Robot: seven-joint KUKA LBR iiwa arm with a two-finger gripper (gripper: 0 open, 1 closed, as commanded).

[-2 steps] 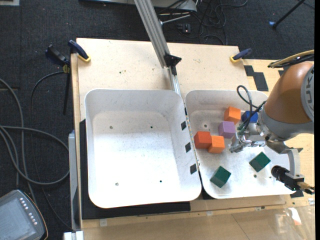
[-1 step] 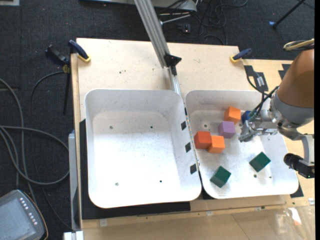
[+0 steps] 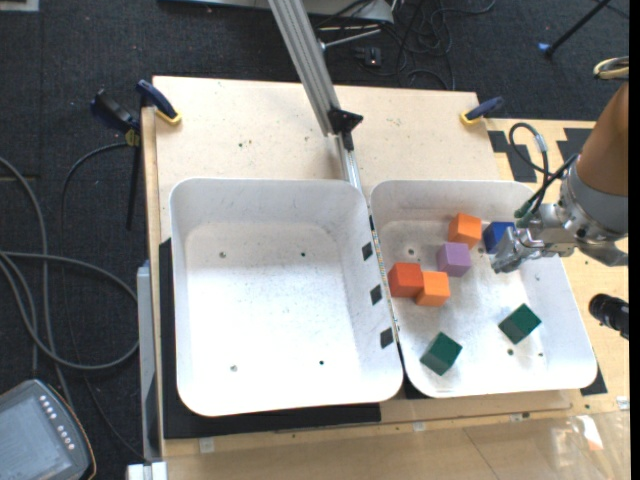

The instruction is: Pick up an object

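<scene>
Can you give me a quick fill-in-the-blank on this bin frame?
1. All the blocks lie in the ___ bin.
2. The number of green blocks is ___.
3. The purple block touches an ___ block.
4. The claw is right beside the ___ block.

Missing: right; two; orange; blue

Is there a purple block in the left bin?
No, the purple block sits in the right bin, among the orange blocks.

Blocks crowd the right bin's (image 3: 560, 298) upper middle; two green blocks (image 3: 441, 352) (image 3: 520, 323) sit apart below. The left bin's floor (image 3: 270, 308) lies open.
</scene>
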